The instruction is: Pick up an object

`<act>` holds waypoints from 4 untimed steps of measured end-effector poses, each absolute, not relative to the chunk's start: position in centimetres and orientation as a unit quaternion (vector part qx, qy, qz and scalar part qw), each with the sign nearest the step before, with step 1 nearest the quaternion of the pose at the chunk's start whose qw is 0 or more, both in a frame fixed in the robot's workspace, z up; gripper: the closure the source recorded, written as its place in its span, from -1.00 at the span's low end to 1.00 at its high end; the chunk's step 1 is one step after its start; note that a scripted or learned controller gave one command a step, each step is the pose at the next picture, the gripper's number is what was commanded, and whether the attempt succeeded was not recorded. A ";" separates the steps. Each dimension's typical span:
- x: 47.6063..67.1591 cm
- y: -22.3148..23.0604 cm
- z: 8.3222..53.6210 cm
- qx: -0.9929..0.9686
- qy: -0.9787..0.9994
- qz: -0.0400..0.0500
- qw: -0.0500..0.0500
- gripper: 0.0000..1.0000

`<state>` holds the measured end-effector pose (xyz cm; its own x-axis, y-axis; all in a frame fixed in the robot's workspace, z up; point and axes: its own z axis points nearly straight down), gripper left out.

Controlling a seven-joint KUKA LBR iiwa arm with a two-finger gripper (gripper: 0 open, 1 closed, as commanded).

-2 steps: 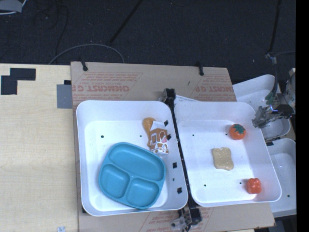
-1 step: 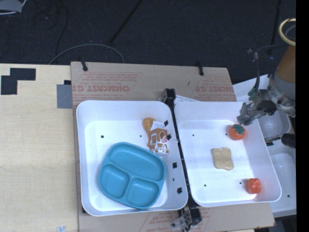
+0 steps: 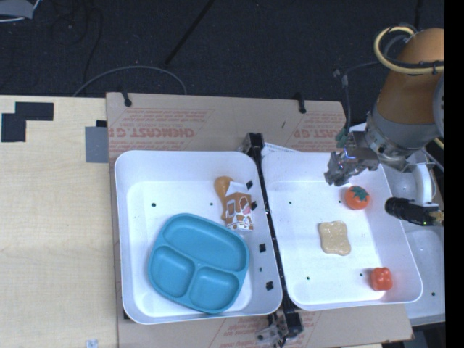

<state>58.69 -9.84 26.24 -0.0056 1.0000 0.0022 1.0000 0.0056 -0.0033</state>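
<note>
The tomato (image 3: 356,197) lies near the back right of the right bin (image 3: 304,296), just below the gripper (image 3: 338,174), whose fingers hover over the bin floor; whether they are spread or closed I cannot tell. A toast slice (image 3: 334,238) sits mid-bin and a red pepper (image 3: 380,278) toward the front right corner. The left bin (image 3: 130,194) holds a blue tray (image 3: 197,262) and a small carton (image 3: 238,212).

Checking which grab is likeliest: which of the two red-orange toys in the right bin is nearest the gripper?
The tomato-like one, with a green top, just beside the gripper. The other red toy lies near the bin's front corner.
</note>
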 end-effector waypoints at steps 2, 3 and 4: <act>61.2 -0.1 25.7 -0.706 -0.709 0.000 0.001 1.00; 61.3 5.3 25.8 -0.705 -0.709 0.000 0.002 1.00; 60.4 10.3 25.0 -0.705 -0.709 0.001 0.002 1.00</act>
<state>60.44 10.33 25.01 -0.0048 1.0000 0.0010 1.0000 0.0048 -0.0050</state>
